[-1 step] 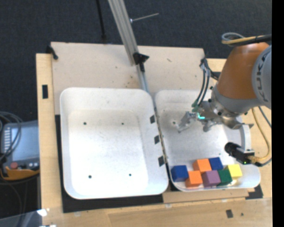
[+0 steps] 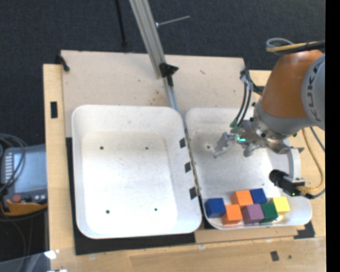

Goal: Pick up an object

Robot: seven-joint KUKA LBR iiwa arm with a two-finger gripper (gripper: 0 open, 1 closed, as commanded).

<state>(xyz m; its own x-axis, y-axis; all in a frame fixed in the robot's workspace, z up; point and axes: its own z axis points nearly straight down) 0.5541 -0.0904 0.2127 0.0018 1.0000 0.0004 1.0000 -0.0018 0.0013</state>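
Seven coloured blocks (image 2: 248,205) clustered well below the gripper (image 2: 222,145), its jaws seemingly apart, holding nothing.

Counted seven blocks, all in the right bin (image 2: 226,123), clustered at its near edge: two blue – blue block (image 2: 215,207) at the left of the cluster and second blue block (image 2: 258,195) further back; two orange – orange block (image 2: 243,197) and second orange block (image 2: 233,213); one purple block (image 2: 252,213); one green block (image 2: 269,211); one yellow block (image 2: 281,204). Two white bins on the bench (image 2: 130,72): left bin (image 2: 90,118) and the right one. One arm (image 2: 289,89).
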